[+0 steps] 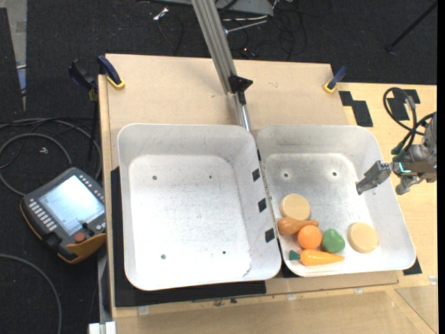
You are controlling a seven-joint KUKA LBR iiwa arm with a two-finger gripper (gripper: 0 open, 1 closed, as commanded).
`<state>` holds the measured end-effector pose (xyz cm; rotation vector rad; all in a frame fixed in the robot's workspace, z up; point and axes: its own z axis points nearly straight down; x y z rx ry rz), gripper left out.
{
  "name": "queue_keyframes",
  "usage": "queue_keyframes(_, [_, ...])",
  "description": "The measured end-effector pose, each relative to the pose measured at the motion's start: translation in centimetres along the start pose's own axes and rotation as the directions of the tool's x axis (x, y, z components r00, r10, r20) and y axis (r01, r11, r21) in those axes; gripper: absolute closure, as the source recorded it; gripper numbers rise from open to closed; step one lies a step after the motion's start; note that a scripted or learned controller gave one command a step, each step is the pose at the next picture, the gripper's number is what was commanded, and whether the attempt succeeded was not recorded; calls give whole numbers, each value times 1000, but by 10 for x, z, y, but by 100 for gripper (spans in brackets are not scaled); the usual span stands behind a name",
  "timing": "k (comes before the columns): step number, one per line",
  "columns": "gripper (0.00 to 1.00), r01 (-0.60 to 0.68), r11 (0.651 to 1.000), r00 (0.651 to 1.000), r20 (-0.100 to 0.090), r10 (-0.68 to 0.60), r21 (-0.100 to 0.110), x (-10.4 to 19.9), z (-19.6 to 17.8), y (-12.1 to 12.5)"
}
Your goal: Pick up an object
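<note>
The right bin (313,141) holds several toy foods along its near side: a pale round disc (295,206), a brown piece (290,224), an orange ball (309,236), a green piece (334,241), a carrot (320,257) and a second pale disc (362,236). My gripper (388,180) hangs over that bin's right rim, above and to the right of the second disc. Its fingers stand apart, open, with nothing between them.
The left bin (132,186) sits beside the right one. A metal pole (217,37) slants over the bench's far side down to the bins' shared edge. Yellow clamps (111,75) mark the bench's far corners. A teach pendant (66,214) lies on the floor at the left.
</note>
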<state>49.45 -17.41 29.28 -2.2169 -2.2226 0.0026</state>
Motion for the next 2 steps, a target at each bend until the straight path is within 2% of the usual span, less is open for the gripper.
queue_keyframes(1, [0,-2,1000,1000,1,2,-3,0,-1,0])
queue_keyframes(2, [0,-3,1000,1000,-1,3,2,8,59,-1])
